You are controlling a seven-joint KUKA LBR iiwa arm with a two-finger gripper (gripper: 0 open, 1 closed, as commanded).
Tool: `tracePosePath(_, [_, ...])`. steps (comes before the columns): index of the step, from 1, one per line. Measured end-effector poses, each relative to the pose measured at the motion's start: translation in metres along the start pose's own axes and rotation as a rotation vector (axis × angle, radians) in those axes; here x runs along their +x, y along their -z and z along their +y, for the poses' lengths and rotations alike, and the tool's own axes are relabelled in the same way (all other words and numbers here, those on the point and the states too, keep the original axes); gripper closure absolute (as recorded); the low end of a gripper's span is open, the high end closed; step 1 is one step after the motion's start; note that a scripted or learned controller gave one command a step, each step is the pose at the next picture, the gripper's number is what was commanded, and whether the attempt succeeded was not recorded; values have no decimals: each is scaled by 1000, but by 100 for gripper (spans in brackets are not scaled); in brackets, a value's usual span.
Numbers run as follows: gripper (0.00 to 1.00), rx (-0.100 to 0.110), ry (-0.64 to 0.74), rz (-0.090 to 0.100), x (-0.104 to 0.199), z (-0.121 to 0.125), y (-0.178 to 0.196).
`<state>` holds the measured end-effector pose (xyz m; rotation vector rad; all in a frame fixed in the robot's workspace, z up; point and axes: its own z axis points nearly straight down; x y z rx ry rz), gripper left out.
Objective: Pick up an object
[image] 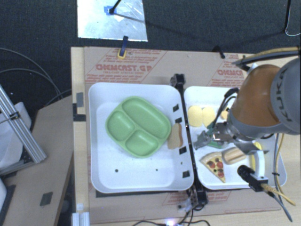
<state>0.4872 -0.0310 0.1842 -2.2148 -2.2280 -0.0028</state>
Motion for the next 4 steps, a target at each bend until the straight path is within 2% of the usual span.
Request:
tracePosePath(1, [0, -4, 10, 4, 111, 50, 0])
tracePosePath(2, [100, -1, 0, 0, 103, 49, 10])
tracePosePath(3, [100, -3, -5, -1, 90, 49, 46])
tracePosePath(4, [0, 0, -5, -1, 90, 49, 44])
